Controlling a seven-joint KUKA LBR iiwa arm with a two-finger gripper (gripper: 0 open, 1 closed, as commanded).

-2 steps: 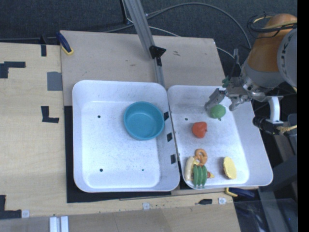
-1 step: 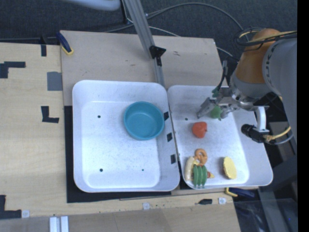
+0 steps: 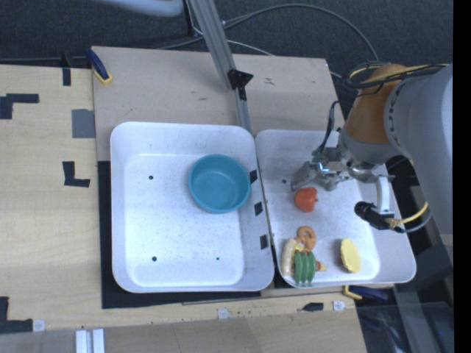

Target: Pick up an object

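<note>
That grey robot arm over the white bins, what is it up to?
The grey arm's gripper hangs low in the right white bin, just above a small red tomato-like object. Nearer the bin's front lie a pretzel-shaped piece, a green toy and a yellow piece. The left bin holds a blue bowl.

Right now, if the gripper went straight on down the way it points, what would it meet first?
Most likely the small red object, which lies just under and slightly beside the gripper in the right bin. Depth is hard to judge from this slanted view, so it could miss and meet the bin's floor instead.

Fixed overhead slant over both bins
</note>
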